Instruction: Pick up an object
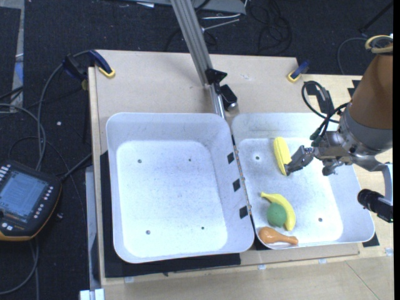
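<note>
White speckled bins (169, 133) hold a yellow banana (280, 203) (plus a green ball (276, 215)).

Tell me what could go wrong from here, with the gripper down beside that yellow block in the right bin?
1. The gripper sits against one side of the yellow block, so it may just shove it away.
2. The block lies close to the bin's back wall, so it could get pushed against it.
3. The banana, green ball and orange piece crowd together; picking one may disturb the others.
</note>
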### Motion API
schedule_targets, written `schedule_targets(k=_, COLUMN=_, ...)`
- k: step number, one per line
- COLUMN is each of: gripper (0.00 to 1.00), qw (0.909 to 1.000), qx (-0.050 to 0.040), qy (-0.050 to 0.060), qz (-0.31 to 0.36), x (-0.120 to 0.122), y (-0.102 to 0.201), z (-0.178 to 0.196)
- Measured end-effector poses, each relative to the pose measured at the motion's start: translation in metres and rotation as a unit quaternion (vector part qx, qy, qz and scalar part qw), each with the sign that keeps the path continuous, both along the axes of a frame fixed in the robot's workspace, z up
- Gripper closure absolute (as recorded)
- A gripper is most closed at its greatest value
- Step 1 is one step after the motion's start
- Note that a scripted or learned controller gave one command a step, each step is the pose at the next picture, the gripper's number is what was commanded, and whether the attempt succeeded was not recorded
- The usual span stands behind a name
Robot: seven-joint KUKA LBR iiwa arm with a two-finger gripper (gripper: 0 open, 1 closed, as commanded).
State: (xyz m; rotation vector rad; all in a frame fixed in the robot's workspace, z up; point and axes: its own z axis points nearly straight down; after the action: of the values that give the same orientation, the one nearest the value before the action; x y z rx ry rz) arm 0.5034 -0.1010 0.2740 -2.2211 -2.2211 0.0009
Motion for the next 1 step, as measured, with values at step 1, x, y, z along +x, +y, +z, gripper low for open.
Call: schedule_targets(k=1, gripper=0.00, qw=1.0000, qx=0.0002, qy=0.002, qz=0.000, x=-0.0062, y=0.0007, z=-0.0439)
